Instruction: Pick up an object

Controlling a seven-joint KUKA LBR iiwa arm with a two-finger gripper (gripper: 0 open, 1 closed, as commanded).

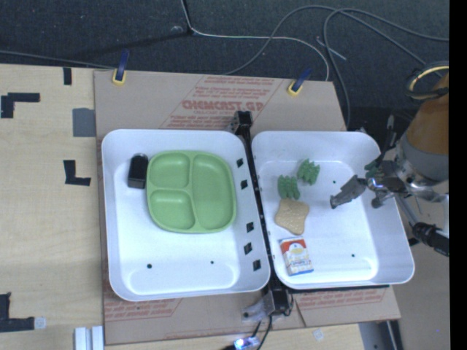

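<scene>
The right bin (379, 261) holds two small green toys (308, 171) (289, 187), a tan biscuit-shaped piece (292, 214) and a small red and white carton (296, 257). My gripper (359, 197) hangs over the right side of this bin, to the right of the green toys and the tan piece. Its fingers are spread apart with nothing between them. One dark finger (343, 194) slants down to the left, well apart from every object.
The left bin (117, 217) carries a green divided plate (193, 192) and a small black block (138, 170) by the plate's left edge. A black divider (252, 195) runs between the bins. Cables lie on the dark floor behind the bench.
</scene>
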